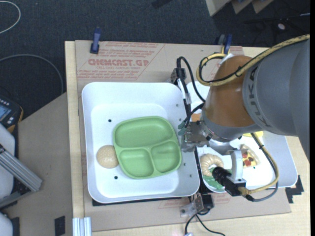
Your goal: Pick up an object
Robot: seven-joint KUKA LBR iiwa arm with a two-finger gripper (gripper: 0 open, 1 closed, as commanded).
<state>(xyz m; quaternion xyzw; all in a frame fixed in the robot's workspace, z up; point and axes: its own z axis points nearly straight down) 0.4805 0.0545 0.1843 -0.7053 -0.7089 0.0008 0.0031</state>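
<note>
In the left bin [93,132], a round beige object [106,157] is seen lying free beside a green divided tray [146,146], both left unobstructed and open to a grasp. Further right, the hand [189,134] is lowered at the seam between the bins, just beside the tray's edge; whether it is apart or together cannot be told. Nothing is judged lifted yet

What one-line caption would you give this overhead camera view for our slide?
KUKA arm reaches over two white bins; the left bin holds a green divided tray and a beige round object.
</note>
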